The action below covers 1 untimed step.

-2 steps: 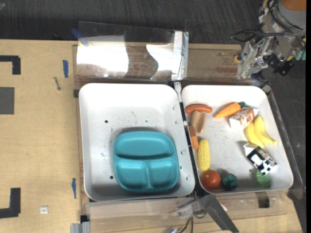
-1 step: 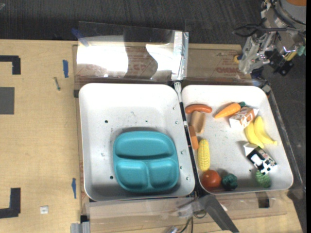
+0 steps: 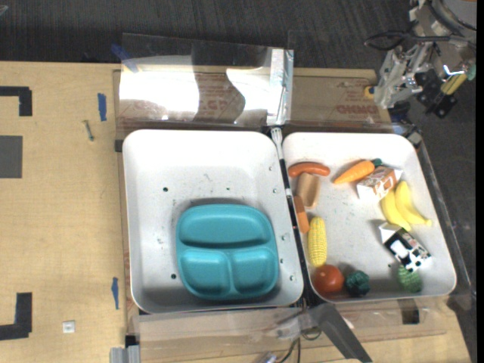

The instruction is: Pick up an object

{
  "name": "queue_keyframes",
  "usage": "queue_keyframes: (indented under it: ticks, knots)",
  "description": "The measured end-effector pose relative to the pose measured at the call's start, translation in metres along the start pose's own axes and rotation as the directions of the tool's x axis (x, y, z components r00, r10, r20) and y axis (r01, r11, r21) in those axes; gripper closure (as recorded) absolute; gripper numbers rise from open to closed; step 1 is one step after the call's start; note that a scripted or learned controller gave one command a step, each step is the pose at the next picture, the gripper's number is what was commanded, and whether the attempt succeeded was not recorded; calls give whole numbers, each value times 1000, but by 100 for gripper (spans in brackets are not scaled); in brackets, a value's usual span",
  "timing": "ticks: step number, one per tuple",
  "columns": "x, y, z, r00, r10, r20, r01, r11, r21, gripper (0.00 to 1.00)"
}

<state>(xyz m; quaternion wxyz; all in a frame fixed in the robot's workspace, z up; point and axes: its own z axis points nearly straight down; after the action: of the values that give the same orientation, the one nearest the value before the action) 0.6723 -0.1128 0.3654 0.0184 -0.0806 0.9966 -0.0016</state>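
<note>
Left bin (image 3: 144,203), centre frame: holds a teal divided tray (image 3: 225,249), three compartments, sitting toward the lower edge. Biggest item on the bench.

Right bin (image 3: 439,225), right of centre: crowded with small toy foods. Banana (image 3: 402,205) near the right wall. Corn cob (image 3: 318,240) lying upright along the left wall. Carrot (image 3: 354,172) near the top, touching a small orange-and-white carton (image 3: 378,181). Hot dog (image 3: 308,170) at upper left of this bin. Black-and-white piece (image 3: 406,250), tomato (image 3: 328,279), dark green lump (image 3: 357,283), and a green leafy bit (image 3: 409,278) along the lower edge.

Gripper (image 3: 408,74): upper right of frame, well apart from both bins and above the bench's far edge. Carries nothing; finger spread cannot be told from this angle.

Risks, as judged: objects lie close together, so a descent may land between two and nudge both; items hugging the bin walls leave little finger room; round tomato could roll free.

Writing: the carton's print is too small to read.
</note>
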Motion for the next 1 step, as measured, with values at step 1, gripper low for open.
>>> queue_keyframes:
  ticks: [1]
  knots:
    - [8,-12,30,989,-144,-31,144,989,-11,100]
